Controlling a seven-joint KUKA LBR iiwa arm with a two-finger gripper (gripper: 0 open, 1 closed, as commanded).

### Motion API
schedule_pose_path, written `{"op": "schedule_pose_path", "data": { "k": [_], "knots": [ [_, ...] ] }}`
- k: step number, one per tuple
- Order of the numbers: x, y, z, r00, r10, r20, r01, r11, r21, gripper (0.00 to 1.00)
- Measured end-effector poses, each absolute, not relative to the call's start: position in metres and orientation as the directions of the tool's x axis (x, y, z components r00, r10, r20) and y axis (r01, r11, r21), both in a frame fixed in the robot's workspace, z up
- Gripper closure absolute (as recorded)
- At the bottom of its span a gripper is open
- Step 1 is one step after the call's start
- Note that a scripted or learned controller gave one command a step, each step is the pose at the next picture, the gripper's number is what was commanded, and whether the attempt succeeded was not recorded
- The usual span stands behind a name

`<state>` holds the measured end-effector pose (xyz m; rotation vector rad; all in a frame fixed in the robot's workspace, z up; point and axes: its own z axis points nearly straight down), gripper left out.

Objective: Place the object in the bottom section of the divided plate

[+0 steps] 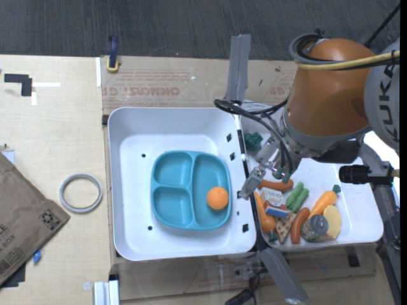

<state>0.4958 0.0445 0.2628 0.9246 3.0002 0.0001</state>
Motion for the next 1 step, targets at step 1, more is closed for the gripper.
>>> {"op": "schedule_pose_path", "data": {
  "k": [1],
  "knots": [
    [0.4916, 0.0277, 0.2510, -0.824, 0.566, 0.000, 0.566, 0.824, 0.000, 0.00]
  ]
}}
